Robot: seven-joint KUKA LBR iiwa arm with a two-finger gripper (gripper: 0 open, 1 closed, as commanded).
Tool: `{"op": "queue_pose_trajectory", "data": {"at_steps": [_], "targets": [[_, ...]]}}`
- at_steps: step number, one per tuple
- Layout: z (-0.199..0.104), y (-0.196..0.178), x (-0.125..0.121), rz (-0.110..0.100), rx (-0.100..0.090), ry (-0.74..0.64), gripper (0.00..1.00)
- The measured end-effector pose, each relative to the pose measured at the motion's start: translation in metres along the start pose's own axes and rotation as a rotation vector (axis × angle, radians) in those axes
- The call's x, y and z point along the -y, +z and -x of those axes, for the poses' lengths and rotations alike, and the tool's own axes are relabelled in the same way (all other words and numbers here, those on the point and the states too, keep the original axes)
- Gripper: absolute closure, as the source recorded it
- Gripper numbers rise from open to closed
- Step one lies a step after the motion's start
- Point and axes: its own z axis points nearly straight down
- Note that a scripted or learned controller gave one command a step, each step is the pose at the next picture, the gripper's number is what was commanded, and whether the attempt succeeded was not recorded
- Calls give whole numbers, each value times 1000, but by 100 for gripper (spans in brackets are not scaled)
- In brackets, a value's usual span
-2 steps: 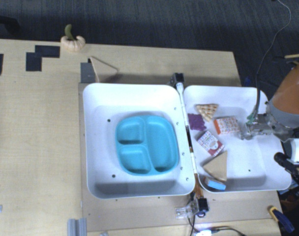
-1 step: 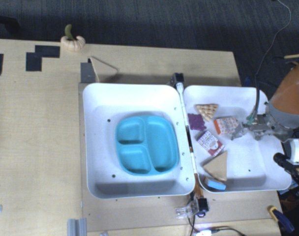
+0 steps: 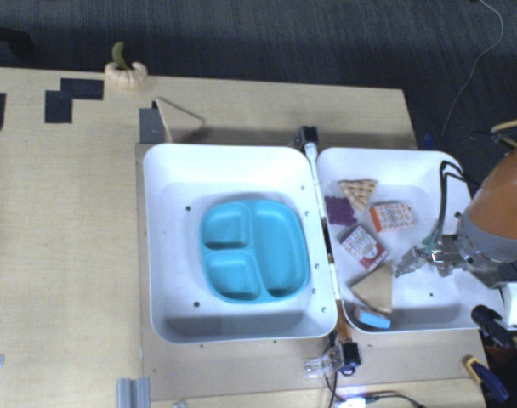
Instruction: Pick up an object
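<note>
Far left of frame: bare worktop (image 3: 63, 228), black tape squares upper left, a small gourd-like thing (image 3: 125, 73) at its top edge.

Centre: left bin (image 3: 169, 177) holds a blue divided tray (image 3: 254, 249), lying flat, nothing in its compartments.

Right of centre: right bin (image 3: 428, 164) has the pickable stuff, clustered along its left half. Waffle-textured wedge (image 3: 358, 192) at the top, purple packet (image 3: 338, 210) just below it, red-and-white packet (image 3: 394, 217) beside that, another small printed packet (image 3: 360, 245) under it, tan wedge (image 3: 374, 291) lower down, blue piece (image 3: 374, 320) at the bottom rim.

Far right: arm comes in from the right edge, gripper (image 3: 416, 260) low over the bin, just right of the printed packet and above the tan wedge. Can't tell the state of the fingers; too small and blurred. Nothing visibly held.

Risks, my read:
- items touch or overlap, so a close could catch two or pinch an edge and slip
- flat packets lie flush on the bin floor, so a grab may skate over them
- the tip sits beside the cluster, not over any one item, so it may close on air
</note>
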Motion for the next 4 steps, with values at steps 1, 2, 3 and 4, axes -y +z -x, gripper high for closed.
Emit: {"op": "queue_pose_trajectory", "data": {"at_steps": [1,2,3,4], "targets": [[0,-11,-2,4,1,-2,100],[0,-11,-2,4,1,-2,0],[-1,-21,-3,8,1,-4,100],[35,16,-58,6,2,-3,100]]}}
